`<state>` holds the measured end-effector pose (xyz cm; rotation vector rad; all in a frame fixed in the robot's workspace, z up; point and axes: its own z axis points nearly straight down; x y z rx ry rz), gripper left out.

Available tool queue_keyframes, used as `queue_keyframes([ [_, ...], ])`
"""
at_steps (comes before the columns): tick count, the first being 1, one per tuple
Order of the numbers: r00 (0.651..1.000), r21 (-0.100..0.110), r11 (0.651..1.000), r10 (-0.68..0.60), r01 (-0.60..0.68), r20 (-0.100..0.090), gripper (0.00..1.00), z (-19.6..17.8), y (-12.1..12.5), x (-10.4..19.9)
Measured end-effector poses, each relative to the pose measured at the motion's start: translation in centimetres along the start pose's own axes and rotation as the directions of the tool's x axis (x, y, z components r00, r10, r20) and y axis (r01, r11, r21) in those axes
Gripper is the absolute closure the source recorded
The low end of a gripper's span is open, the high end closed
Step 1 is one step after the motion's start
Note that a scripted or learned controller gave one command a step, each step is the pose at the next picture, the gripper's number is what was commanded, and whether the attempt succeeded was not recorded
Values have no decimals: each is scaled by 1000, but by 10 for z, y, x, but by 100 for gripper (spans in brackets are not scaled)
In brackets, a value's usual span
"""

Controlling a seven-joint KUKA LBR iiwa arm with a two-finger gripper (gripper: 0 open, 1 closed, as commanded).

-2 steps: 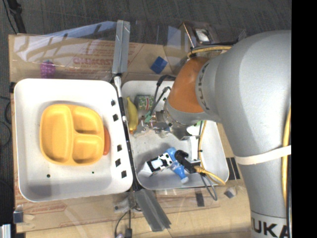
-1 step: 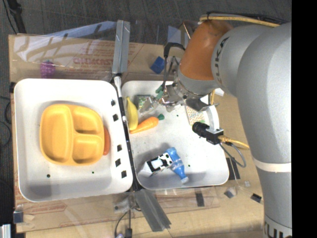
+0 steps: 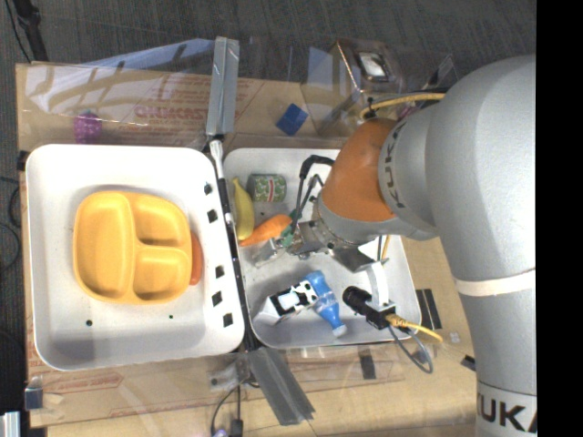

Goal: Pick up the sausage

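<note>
Hand (image 3: pixel 290 237) of mine is down in the right bin (image 3: pixel 401 271), next to the carrot (image 3: pixel 262 229); can't tell its grip.

The bench (image 3: pixel 137 107) bears two white bins (image 3: pixel 55 335), a blue block (image 3: pixel 292 118).

Grey arm (image 3: pixel 437 162) reaches into right bin (image 3: pixel 401 321); yellow tray (image 3: pixel 132 244) fills left bin (image 3: pixel 55 335).
</note>
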<state>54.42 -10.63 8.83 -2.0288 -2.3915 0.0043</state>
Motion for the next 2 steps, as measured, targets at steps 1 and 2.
queue_keyframes([
  [1,995,0,995,96,-96,1,0,-101,15,47],
  [2,998,1,998,58,-58,1,0,-100,-58,68],
])
